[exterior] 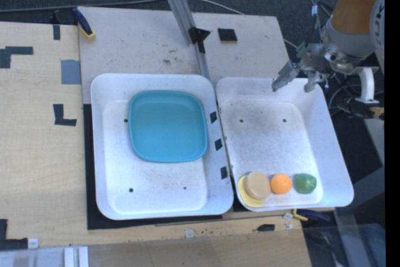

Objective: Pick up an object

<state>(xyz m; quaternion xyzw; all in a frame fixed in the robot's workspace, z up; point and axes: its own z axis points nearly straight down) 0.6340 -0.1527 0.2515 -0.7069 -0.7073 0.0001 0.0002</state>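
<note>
Camera view has the gripper [294, 80] hanging over the far rim of the right bin [325, 128], fingers spread and nothing between them. Nothing is picked yet; the reach and grasp remain. Along the near wall sit a tan round block [257, 184] on a yellow disc, an orange ball [280, 184] and a green ball [305, 183]. A blue plate [167, 125] fills the left bin [106, 153].

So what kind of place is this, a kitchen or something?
More likely a robot test bench: a robot arm reaches over two white bins, one holding a blue plate, the other small toy-like food pieces.
</note>
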